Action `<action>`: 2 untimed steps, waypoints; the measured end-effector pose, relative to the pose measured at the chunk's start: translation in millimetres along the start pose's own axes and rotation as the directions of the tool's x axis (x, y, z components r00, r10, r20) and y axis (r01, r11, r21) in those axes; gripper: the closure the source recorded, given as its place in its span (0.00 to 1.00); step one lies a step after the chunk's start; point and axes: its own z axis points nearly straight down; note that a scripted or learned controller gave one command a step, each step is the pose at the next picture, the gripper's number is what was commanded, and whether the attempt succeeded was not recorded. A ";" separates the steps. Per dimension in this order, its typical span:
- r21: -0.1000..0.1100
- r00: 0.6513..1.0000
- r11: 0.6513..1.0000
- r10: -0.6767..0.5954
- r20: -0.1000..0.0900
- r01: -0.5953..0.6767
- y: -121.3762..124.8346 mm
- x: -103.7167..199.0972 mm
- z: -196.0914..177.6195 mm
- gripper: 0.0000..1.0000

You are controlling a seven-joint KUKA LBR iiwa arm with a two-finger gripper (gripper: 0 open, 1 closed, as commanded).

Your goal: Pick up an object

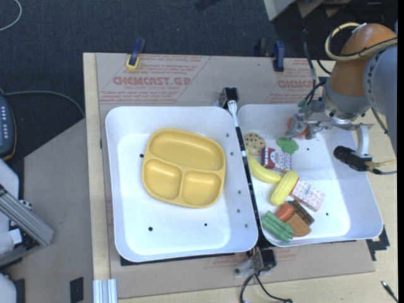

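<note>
Reaching into the right bin (pixel 353 213), I have my gripper (pixel 302 126) low by the green piece (pixel 288 145) at the pile's far end, grip state impossible to tell, so the approach seems underway and next I must settle squarely over it.
</note>
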 end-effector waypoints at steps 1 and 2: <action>-0.005 1.000 1.000 0.001 0.002 -0.001 0.7 1.3 -43.8 1.00; -0.008 1.000 1.000 0.002 0.003 -0.002 2.7 -8.6 -102.6 1.00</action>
